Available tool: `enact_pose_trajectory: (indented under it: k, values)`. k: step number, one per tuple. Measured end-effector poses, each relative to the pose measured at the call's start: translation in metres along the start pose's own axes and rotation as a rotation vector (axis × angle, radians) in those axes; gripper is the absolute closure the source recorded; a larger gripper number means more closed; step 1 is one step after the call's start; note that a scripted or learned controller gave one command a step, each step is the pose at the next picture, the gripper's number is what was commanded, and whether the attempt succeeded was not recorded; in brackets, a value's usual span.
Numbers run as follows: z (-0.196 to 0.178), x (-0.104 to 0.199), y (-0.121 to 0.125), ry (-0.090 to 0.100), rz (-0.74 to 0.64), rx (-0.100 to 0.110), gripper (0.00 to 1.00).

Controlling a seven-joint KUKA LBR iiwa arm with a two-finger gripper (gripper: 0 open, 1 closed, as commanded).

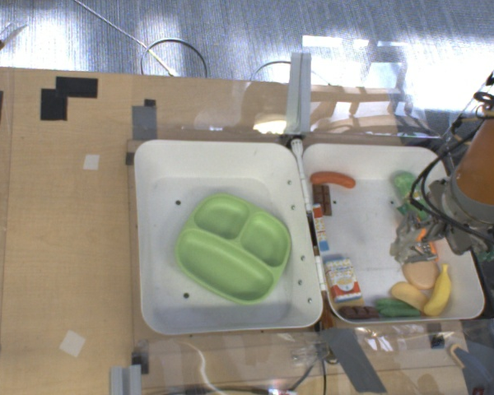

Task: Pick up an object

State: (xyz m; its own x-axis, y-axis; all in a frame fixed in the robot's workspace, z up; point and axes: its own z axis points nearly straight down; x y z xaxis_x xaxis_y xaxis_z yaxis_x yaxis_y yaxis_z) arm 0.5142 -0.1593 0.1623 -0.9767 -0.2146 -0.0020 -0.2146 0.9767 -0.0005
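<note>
Position: my arm (487,167) reaches in from the right and stands low over the right bin (358,233), with my hand (415,245) down among the toy food at that bin's right side.

Hand state: I cannot tell whether it is open or closed. The metal at its tip is mixed in with the items beneath it, and nothing can be confirmed as sitting in it.

Candidate objects: just below the hand lie a pale round piece (421,275), a banana (439,290) and a yellow-tan piece (406,293), all close together in the near right corner. A green item (404,184) lies just beyond the hand, towards the far wall. Well apart from it are a sausage (333,179), a brown bar (322,199), a small carton (342,277) and a dark green pod (398,307) (the last against the near wall).

Left bin (160,179): holds a green divided plate (233,247), untouched.

Step in hand, by my judgement: the descent to grasp; no pick is yet established.

Next move calls for: closing on a single item, most likely the pale round piece or whatever lies directly under the tip, then a straight lift. The crowding there is the concern (a neighbour may be nudged or half-caught), so the grip should be verified once clear of the pile.
</note>
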Motion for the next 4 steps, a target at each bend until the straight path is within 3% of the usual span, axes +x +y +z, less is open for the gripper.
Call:
enact_pose_trajectory:
  k: [1,2,3,4]
  values:
    - [-0.087,-0.035,0.037,-0.016,0.027,0.005,1.0]
    - [0.043,-0.024,0.021,-0.001,-0.538,-0.002,1.0]
    - [-0.068,-0.103,0.012,-0.015,-0.656,0.01,1.0]
    - [-0.063,-0.101,0.012,-0.008,-0.655,0.003,0.0]
